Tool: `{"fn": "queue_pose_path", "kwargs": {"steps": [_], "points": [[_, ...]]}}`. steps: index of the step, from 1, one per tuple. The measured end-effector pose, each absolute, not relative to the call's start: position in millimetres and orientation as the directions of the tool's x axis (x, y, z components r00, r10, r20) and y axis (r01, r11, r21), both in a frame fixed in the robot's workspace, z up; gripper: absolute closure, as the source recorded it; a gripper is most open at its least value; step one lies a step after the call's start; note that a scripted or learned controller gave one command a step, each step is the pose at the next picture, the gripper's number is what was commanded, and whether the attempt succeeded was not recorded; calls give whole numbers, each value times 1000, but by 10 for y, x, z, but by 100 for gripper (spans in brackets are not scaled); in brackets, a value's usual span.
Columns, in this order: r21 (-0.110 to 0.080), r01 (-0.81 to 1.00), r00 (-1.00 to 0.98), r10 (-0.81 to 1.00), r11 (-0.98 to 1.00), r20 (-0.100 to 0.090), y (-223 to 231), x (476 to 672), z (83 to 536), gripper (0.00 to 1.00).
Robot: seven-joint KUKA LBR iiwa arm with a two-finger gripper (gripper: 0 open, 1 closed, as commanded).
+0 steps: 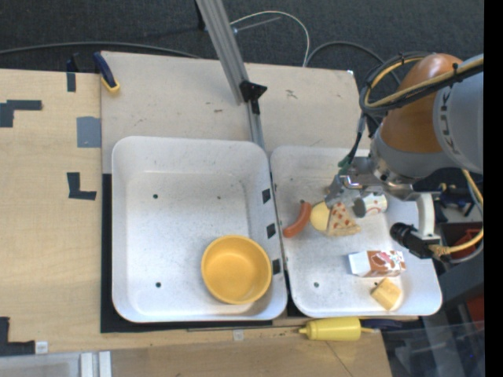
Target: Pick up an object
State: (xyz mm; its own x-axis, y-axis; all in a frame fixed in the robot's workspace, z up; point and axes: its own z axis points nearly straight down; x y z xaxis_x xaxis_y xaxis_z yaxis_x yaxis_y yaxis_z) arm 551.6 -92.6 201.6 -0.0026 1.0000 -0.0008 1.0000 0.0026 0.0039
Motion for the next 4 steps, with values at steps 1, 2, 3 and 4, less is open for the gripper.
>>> {"fn": "queue_pose_path", "kwargs": {"steps": [1, 2, 3, 4], "points": [[3, 1000, -1, 1000, 1, -1, -924, 5519, 2539, 100], [-3, 1000, -6, 1000, 6, 1, -424, 5676, 2390, 100], [-1, 1000, -6, 1000, 6, 1, 27, 5867, 2366, 100], [-1, 1000, -8, 1000, 8, 2, 611, 6005, 2421, 100]]}}
